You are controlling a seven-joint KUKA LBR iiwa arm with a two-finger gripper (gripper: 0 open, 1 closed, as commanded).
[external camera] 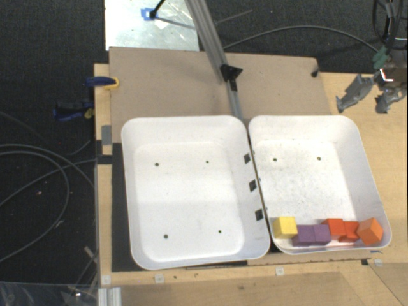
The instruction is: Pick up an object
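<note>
Several small blocks lie along the front edge of the right bin [306, 171]: a yellow cube [285, 226], a purple block [312, 234], a red-orange block [342, 229] and an orange cube [370, 231]. They sit close together, some touching. My gripper [368, 99] hangs at the far right, beyond the right bin's back corner and above the bench, well away from the blocks. Its two grey fingers [351, 95] are spread apart with nothing between them.
The left bin [185, 190] adjoins the right one, joined by black clips [252, 185]. A slanted metal pole [210, 37] crosses the back of the bench. Blue clamps [89, 97] grip the bench's left edge. Cables lie on the floor.
</note>
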